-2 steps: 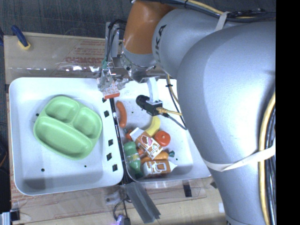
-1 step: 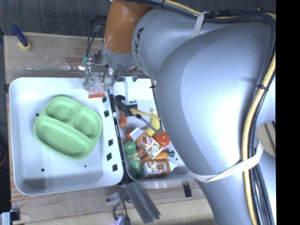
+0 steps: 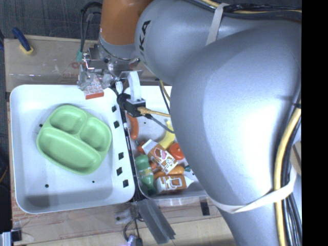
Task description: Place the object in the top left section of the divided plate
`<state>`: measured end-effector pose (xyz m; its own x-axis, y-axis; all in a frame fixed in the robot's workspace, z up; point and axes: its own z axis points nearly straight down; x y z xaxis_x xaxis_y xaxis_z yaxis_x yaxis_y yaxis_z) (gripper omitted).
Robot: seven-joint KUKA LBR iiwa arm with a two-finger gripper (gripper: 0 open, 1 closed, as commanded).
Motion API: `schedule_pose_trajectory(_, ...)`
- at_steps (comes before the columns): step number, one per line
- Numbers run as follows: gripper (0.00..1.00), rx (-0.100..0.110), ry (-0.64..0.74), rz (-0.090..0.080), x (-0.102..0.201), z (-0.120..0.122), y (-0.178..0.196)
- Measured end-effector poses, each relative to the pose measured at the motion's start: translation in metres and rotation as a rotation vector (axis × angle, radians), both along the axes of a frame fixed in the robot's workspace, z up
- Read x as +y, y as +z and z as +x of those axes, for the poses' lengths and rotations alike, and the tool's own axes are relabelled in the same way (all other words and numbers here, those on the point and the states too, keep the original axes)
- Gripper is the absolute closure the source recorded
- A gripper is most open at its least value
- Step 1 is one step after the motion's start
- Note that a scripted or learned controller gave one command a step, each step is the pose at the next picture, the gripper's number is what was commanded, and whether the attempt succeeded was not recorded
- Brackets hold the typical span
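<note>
- The grey KUKA arm covers most of the right side of the frame, and its orange band is at the top centre.
- The left white bin lies in the lower left and holds a green divided plate with three sections, all without any object.
- The right bin is half hidden under the arm; in it I see small food packets, orange and green pieces, and something yellow.
- The gripper is at the upper centre-left, over the top edge of the left bin, above and to the right of the plate.
- A small item with a red and white label is just under the gripper; it may be the object, but I cannot tell if the gripper grasps it or how far it is open.
- Risk, in my judgement: if the hold is weak, the item may fall on the bin floor beside the plate, because the gripper is not yet over the top left section.
</note>
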<state>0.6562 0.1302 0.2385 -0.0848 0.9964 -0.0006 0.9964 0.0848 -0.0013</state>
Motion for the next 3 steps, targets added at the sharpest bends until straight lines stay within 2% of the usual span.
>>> schedule_pose_trajectory(1, 0.00, 0.000, 0.000, 0.000, 0.0001, 0.0000, 0.0001)
schedule_pose_trajectory(2, 1.00, 0.001, 0.007, -0.001, 0.0012, 0.0002, 0.0099)
schedule_pose_trajectory(3, 0.00, 0.001, 0.007, -0.001, 0.0013, 0.0002, 0.0099)
